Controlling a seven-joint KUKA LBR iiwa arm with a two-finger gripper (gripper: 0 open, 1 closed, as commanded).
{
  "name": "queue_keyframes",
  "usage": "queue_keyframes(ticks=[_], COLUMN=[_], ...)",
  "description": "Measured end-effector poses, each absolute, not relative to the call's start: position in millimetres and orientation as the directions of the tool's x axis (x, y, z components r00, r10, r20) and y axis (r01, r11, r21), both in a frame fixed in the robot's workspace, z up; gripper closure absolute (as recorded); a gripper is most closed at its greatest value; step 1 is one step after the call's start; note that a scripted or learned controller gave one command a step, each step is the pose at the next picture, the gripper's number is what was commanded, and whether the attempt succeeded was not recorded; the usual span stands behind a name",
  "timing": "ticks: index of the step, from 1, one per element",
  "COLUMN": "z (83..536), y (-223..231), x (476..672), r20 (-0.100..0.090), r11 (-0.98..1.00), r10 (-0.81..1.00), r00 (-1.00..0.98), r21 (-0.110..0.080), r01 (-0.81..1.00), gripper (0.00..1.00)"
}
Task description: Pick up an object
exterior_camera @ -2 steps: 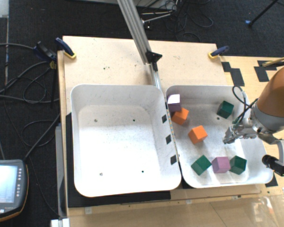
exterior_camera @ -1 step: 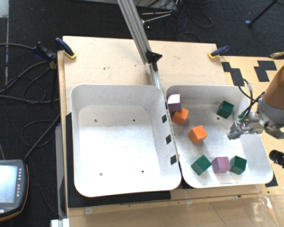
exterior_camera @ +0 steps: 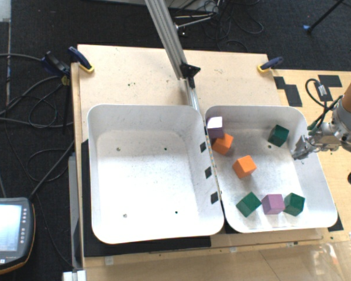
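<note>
The claw (exterior_camera: 300, 149) sits at the right rim of the right bin (exterior_camera: 316, 180), low, near the wall. It's too small and blurry to tell if it is shut or not, so can't say. Nothing shows in it, so I think no block is picked up yet. My guess: this is the reach-in step, just before a grab.

Next move, I think: pick one block, get right over it, go down, close on it, lift. The closest one is the dark green block (exterior_camera: 278, 135), just left of the claw and a bit up. It stands alone, so it looks like an easy pick.

What's in the right bin, all left of the claw or below it:
- orange block (exterior_camera: 244, 166), further left and a bit down, alone.
- another orange block (exterior_camera: 223, 143), far left by the bin's left wall, w/ a white and purple block (exterior_camera: 214, 125) touching it just above.
- three blocks in a row near the bottom rim: green block (exterior_camera: 248, 204), purple block (exterior_camera: 273, 204), and one more green block (exterior_camera: 294, 204). The last two touch or nearly touch, so harder to grab one w/o bumping the other.

The left bin (exterior_camera: 105, 215) is well away from the claw, far to its left. It has little dark specks on its floor.
</note>
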State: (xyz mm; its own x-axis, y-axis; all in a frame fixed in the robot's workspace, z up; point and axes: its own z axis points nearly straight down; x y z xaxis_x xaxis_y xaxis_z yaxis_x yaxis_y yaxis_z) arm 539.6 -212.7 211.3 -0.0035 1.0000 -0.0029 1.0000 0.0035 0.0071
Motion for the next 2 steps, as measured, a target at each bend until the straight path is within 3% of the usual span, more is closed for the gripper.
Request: queue_keyframes(ticks=[1, 2], z=[256.1, 243.5], y=[-213.9, -161.3], x=[536.0, 559.3], r20=[-0.003, 0.001], r11=[0.003, 0.007], r10=[1.0, 1.0], r00=[-0.003, -0.007], r21=[0.007, 0.001], r01=[1.0, 1.0], gripper=[1.0, 1.0])
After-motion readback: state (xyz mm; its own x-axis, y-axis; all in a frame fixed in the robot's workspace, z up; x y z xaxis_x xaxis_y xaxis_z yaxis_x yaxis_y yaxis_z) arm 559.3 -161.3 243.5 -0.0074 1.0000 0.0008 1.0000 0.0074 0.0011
